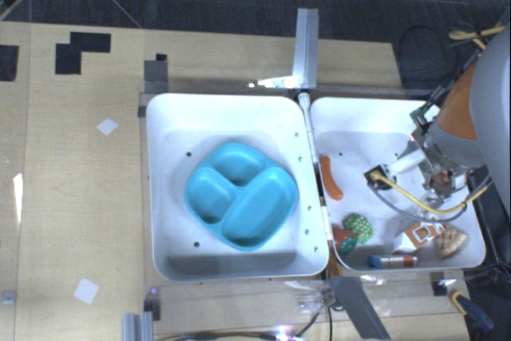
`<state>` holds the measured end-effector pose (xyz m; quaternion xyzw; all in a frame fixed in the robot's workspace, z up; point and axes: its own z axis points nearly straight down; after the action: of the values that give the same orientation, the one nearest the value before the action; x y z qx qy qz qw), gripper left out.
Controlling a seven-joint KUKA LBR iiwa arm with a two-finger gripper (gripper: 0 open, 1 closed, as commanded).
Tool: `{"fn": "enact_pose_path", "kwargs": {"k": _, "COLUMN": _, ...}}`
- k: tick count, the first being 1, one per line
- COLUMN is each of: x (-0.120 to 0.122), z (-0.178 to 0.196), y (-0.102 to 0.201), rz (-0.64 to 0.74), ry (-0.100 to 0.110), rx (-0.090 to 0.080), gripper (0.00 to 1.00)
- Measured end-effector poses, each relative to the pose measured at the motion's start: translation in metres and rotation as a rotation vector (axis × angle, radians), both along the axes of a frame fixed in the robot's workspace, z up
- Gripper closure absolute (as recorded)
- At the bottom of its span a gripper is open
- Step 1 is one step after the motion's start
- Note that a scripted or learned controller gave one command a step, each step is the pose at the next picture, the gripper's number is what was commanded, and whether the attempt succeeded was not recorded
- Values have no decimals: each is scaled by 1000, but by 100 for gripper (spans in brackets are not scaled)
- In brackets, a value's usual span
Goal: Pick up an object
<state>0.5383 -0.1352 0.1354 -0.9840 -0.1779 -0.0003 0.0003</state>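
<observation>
camera view: grey arm with orange band reaches into the right white bin (351,124), gripper (437,186) low over the bin's right half; can't tell the fingers' state, wrist hides them. candidates lie along the near edge: orange sausage-shaped toy (330,179), green knobbly ball (358,227), blue-and-red marker pen (391,259), tan-and-white packet (433,237). blue three-part plastic tray (241,195) sits in the left white bin (168,132). risk: yellow cable loop (415,204) snagging, or a descent onto bare floor between items.

One fixed cam above bench, looking down at slant on both bins (160,172), mid-range.
</observation>
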Motion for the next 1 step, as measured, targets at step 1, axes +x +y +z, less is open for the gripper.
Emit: {"fn": "enact_pose_path", "kwargs": {"k": 1, "x": -23, "z": -28, "y": -7, "rz": 24, "ry": 1, "rx": 1, "gripper": 0}}
